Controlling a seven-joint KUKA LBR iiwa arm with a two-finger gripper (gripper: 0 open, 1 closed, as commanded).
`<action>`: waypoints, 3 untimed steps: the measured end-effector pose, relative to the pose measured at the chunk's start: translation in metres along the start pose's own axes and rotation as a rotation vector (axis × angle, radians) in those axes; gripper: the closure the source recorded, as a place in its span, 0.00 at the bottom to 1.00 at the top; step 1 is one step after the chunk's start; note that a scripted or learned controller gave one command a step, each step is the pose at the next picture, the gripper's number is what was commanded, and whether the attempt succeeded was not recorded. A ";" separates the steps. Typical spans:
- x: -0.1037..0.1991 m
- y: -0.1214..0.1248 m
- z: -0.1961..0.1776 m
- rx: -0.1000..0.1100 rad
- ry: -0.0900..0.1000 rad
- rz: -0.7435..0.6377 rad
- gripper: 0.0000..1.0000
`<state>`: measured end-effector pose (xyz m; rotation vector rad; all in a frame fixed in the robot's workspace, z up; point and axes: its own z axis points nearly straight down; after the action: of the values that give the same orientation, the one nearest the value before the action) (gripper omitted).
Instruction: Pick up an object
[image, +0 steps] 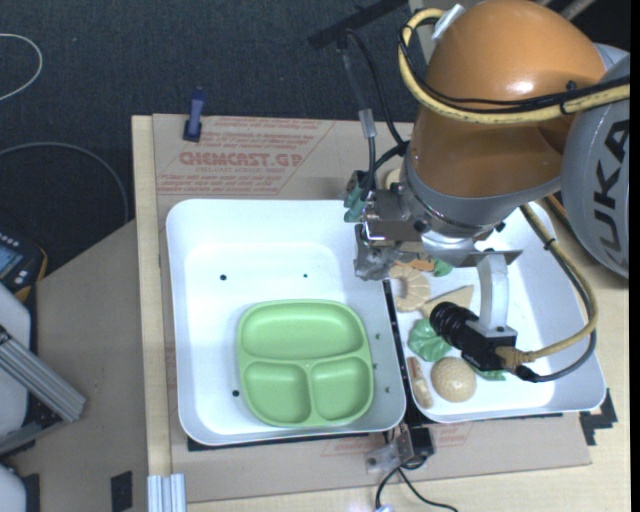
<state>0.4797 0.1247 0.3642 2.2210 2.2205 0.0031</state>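
Observation:
My gripper (373, 256) hangs low over the back left corner of the right bin (560, 400), close to the wall shared with the left bin. Just right of it lie a pale beige lumpy piece (411, 292) and a tan and orange piece (425, 267). Nearer the front are a green leafy toy (427, 342), a round tan ball-like thing (453, 380) and a small pinkish strip (418, 383). The arm's big orange and grey wrist hides much of the right bin's back.
A light green divided plate (303, 361) lies in the front of the left bin (200, 300). A cardboard sheet (250, 160) lies under both bins, with a small blue clip (194, 115) at its back left edge.

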 end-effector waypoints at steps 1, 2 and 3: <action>0.000 0.001 -0.010 -0.002 0.000 -0.001 1.00; 0.001 0.001 -0.020 -0.004 0.000 -0.001 1.00; 0.001 0.002 -0.031 -0.005 0.000 -0.002 1.00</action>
<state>0.4812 0.1258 0.3949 2.2163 2.2199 0.0095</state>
